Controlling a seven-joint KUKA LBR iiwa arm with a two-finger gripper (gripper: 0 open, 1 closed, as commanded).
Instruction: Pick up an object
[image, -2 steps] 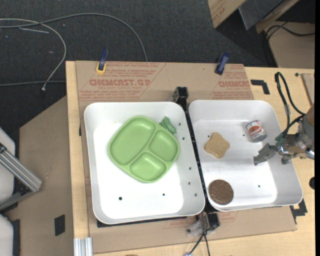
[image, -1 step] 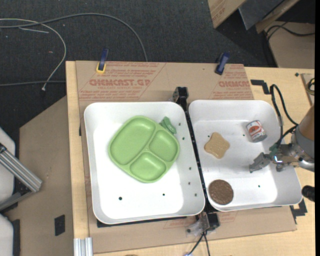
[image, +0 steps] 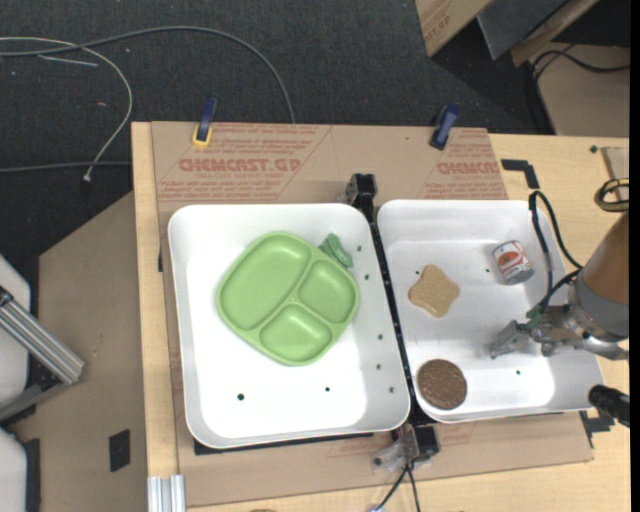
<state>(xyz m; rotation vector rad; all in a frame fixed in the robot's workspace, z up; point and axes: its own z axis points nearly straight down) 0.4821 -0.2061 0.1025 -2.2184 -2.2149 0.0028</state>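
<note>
The right bin (image: 470, 215) holds three objects: a tan, bread-shaped slice (image: 434, 291) near its middle left, a small red-and-white can (image: 511, 262) lying toward the back right, and a round brown disc (image: 441, 384) at the front left corner. My gripper (image: 520, 338) hangs low over the right part of this bin, reaching in from the right. It is apart from all three objects, right of the slice, in front of the can, and behind and right of the disc. Nothing shows in its grasp.
The left bin (image: 200, 380) holds a green divided plate (image: 288, 298) with a small dark green piece (image: 337, 250) at its back right edge. A black cable (image: 548, 232) runs down over the right bin toward the wrist. Clamps sit on the cardboard behind the bins.
</note>
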